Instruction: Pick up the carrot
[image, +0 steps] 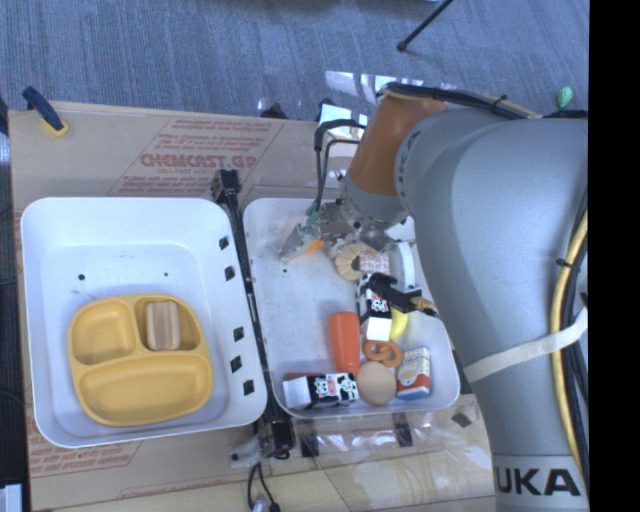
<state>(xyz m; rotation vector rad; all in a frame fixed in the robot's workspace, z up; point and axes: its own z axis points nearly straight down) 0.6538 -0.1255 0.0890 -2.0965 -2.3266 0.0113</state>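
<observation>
The carrot, a stubby orange piece, lies lengthwise in the lower middle of the right bin. My gripper hangs low over the upper left part of that bin, a good way beyond the carrot and apart from it. A small orange bit shows right at the gripper; I cannot tell what it is. The grey arm with its orange band covers the bin's right side.
Around the carrot lie a cow-patterned carton, an egg, a pretzel, a red and white can and a round cookie. The left bin holds a yellow divided plate with a tan block.
</observation>
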